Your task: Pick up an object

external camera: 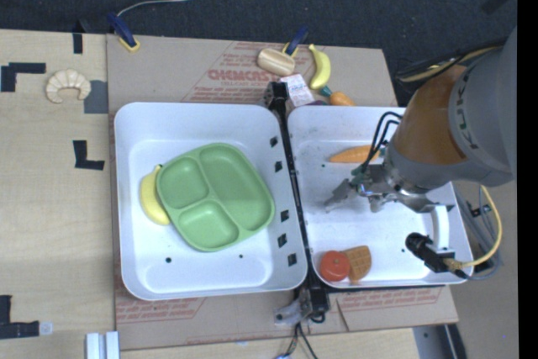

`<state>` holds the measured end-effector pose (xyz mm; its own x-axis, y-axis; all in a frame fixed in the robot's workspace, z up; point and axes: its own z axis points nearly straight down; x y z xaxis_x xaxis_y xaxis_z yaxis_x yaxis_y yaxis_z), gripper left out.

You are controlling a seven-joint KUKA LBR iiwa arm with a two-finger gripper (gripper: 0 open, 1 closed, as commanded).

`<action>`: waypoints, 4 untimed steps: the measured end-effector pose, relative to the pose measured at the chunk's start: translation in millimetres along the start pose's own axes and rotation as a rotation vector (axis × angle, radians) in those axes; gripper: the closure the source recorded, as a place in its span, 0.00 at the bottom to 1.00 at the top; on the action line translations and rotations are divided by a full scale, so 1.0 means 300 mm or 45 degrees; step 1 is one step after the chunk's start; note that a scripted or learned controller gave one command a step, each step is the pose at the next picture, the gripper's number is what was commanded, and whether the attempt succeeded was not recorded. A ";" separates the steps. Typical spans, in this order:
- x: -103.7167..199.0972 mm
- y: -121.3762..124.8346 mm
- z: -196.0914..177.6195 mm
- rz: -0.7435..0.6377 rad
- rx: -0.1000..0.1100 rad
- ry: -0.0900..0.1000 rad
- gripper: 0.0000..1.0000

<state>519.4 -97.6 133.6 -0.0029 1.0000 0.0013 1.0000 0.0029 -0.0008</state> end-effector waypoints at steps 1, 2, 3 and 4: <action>-0.046 0.328 -0.051 0.002 -0.001 -0.004 0.00; -0.139 0.415 0.099 -0.002 -0.025 -0.007 0.00; -0.028 0.482 0.162 0.000 -0.002 -0.003 0.00; 0.003 0.497 0.162 0.002 -0.001 -0.004 0.00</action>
